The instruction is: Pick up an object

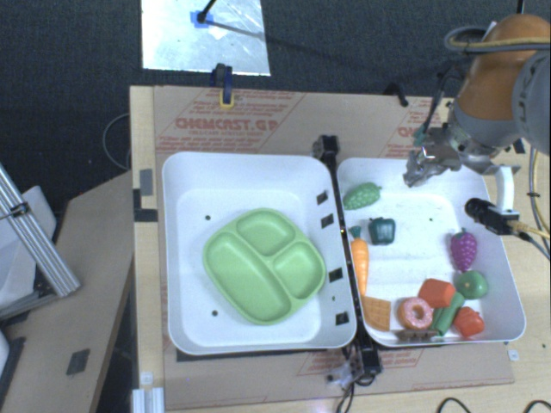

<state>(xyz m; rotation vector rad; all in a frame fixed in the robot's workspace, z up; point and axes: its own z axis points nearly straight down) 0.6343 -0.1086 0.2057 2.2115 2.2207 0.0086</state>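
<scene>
My gripper (419, 170) hangs over the far edge of the right bin (513, 299), above its back right part. Nothing is visibly in it. Toy food lies in this bin. A green pickle (362, 195) sits to the gripper's left, and a dark teal pepper (381, 230) lies below that. An orange carrot (360, 265) rests along the bin's left wall. Purple grapes (463, 249) are at the right. A pink donut (417, 313), an orange-red piece (436, 292), a green round fruit (471, 283) and a red tomato (469, 322) crowd the near corner.
The left bin (185, 231) holds a green divided plate (263, 265). A tan cracker (375, 311) lies by the donut. A black part (486, 215) juts over the right bin's right wall. Black clips (328, 149) join the bins along the divider.
</scene>
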